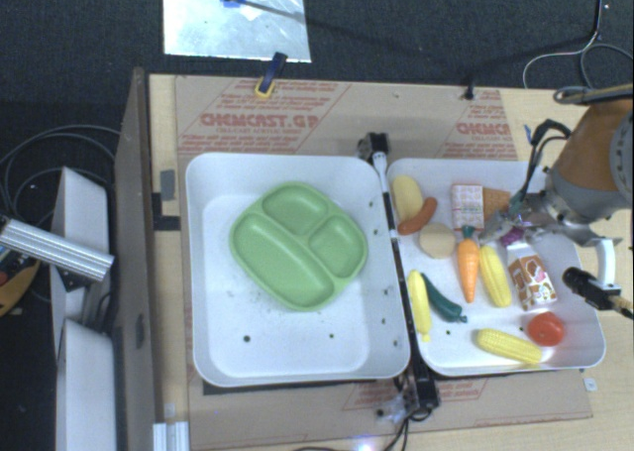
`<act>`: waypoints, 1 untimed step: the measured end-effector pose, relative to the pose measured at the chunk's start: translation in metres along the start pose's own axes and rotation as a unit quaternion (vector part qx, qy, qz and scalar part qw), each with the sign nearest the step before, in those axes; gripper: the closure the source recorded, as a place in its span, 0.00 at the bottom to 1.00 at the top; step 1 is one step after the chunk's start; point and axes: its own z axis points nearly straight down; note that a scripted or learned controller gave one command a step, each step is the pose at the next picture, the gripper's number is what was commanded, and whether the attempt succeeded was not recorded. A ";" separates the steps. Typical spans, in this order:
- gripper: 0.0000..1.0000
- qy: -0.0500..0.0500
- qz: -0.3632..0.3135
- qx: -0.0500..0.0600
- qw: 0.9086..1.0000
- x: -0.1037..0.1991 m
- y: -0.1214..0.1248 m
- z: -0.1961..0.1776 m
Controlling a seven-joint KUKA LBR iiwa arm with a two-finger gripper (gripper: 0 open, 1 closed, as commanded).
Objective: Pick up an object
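Plate (297, 246), green and divided, sits in the left bin (213, 340), well apart from the action. Right bin (584, 345) next: carrot (468, 269) upright, long axis twelve-to-six, corn (495, 276) just beside it at three o'clock. And here's the tool (515, 226), low over the bin's upper right, arm (594, 157) behind it at one o'clock. Whether it's open or holds anything, I cannot tell. My call: the carrot lies at seven o'clock from it, nearest candidate, calling for a grip across its width.
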 end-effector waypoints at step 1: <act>0.00 0.004 0.000 0.007 1.000 0.053 -0.037 0.002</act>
